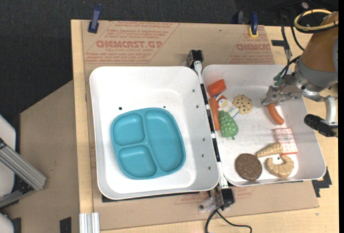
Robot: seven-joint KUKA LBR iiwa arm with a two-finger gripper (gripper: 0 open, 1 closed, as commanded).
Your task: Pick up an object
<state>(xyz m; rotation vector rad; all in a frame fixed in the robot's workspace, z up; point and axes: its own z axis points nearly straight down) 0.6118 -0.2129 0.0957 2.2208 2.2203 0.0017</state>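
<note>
Hovering over right bin, gripper just above red sausage, jaws' state hard to tell, teal tray in left bin

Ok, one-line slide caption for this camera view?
Arm's hand hovers by a hot dog in the right bin; a teal divided plate sits in the left bin.

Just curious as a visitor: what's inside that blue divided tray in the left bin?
The blue tray shows three bare compartments with nothing in them. It hides the floor of the left bin beneath it. The toy food lies in the right bin.
</note>
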